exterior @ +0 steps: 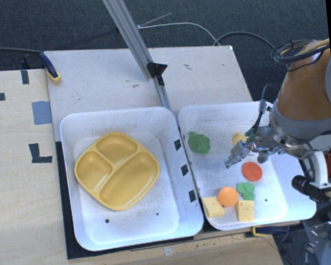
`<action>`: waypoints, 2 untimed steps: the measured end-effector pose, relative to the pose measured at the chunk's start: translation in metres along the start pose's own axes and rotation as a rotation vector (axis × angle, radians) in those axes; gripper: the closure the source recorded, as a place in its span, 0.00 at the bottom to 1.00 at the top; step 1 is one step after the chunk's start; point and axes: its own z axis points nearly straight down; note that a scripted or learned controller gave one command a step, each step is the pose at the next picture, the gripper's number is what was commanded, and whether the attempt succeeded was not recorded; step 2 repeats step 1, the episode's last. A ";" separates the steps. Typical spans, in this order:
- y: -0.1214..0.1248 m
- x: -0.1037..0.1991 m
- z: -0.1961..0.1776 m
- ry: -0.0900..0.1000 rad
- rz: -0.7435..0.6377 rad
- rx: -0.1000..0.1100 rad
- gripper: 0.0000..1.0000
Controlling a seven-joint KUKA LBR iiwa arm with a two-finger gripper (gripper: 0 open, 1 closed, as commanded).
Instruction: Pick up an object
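The right bin (211,118) holds small food toys: a green leafy piece (199,142), a red disc (252,171), an orange ball (227,196), a small green piece (246,190), two yellow cheese-like blocks (213,207) (245,210), and a small yellow piece (238,138) partly hidden by the gripper. My gripper (238,153) hangs over the middle of the right bin, just above and left of the red disc. Its grey fingers (234,158) point left and nothing shows between them.
The left bin (87,225) holds a yellow divided plate (117,170). A slanted aluminium rail (128,30) crosses the back of the bench with a black clamp (156,69). A cable loops at the back right. My arm body (305,93) covers the right bin's right side.
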 end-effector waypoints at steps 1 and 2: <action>0.000 0.000 -0.010 0.001 -0.001 0.001 1.00; 0.000 0.000 -0.010 0.001 -0.001 0.001 1.00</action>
